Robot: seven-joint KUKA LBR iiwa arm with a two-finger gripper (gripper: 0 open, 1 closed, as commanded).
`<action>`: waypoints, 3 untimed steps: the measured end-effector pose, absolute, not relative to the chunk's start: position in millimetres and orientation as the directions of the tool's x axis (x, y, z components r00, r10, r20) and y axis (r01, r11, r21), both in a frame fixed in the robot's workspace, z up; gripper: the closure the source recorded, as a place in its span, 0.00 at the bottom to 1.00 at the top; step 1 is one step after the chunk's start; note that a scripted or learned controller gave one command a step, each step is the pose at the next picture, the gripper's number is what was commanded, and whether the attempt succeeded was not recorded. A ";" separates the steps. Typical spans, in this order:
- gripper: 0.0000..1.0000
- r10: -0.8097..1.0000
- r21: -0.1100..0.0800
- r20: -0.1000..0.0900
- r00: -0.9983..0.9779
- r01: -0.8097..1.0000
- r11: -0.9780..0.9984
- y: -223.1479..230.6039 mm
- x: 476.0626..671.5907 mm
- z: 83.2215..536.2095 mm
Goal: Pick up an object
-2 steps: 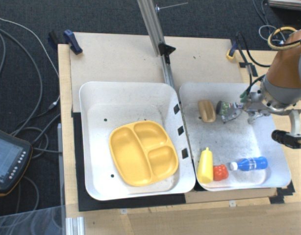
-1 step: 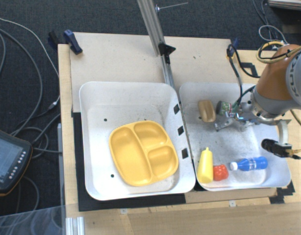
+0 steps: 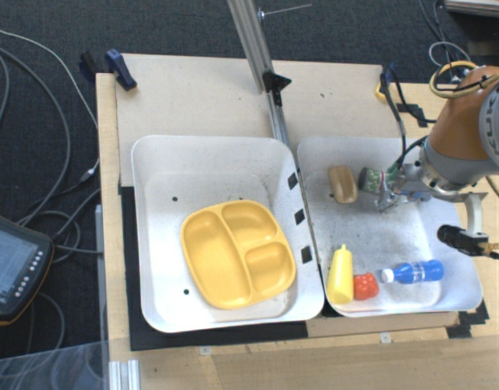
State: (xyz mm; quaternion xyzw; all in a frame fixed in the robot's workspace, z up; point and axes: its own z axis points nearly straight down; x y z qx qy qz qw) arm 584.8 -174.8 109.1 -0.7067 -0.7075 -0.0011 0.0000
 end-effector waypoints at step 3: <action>1.00 1.000 0.008 -0.002 -0.002 1.000 0.002 -172.6 582.1 269.0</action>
